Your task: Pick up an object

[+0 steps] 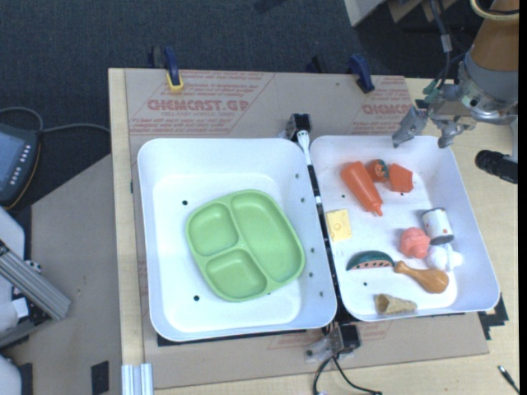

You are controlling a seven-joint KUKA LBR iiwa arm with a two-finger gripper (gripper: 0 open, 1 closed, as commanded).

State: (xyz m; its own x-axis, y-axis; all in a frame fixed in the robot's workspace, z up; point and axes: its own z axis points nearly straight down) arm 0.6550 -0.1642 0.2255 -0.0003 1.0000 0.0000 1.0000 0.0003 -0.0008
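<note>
Hovering over far rim of right bin (469, 189), gripper (426, 130) w/ fingers spread, nothing between. Nearest obj: orange bottle (362, 186), inside right bin, near-left of gripper, long axis slanting toward yellow card (338, 224). Next move prob down + toward divider.

I see a divided tray (243, 244) in my left bin (156, 220); the right bin (469, 220) holds scattered toys, seemingly food pieces (387, 220).
</note>
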